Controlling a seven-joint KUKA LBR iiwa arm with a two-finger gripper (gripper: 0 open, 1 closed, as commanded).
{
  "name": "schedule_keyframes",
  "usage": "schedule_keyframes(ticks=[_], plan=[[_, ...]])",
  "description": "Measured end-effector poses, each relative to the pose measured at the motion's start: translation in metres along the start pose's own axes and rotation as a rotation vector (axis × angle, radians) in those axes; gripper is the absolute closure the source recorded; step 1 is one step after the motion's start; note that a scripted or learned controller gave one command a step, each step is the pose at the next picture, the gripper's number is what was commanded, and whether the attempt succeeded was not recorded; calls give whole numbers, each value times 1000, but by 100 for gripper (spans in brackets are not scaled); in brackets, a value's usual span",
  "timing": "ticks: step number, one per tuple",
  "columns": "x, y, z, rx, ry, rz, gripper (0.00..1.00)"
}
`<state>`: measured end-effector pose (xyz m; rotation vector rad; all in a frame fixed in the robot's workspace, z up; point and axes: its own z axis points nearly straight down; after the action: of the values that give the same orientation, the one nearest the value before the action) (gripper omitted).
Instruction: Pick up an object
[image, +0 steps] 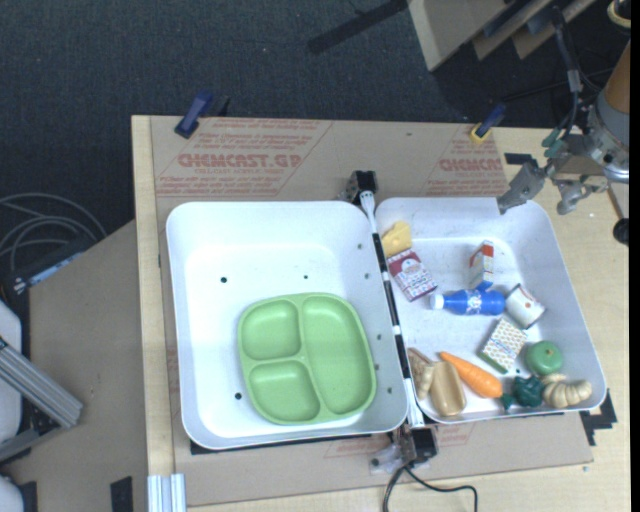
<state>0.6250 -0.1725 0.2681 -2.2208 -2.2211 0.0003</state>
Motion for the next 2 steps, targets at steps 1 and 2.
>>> schedule_keyframes(ticks=[1,2], plan=[[-8,23,111,4,2,0,0],[0,32,185,4,1,-1,0]])
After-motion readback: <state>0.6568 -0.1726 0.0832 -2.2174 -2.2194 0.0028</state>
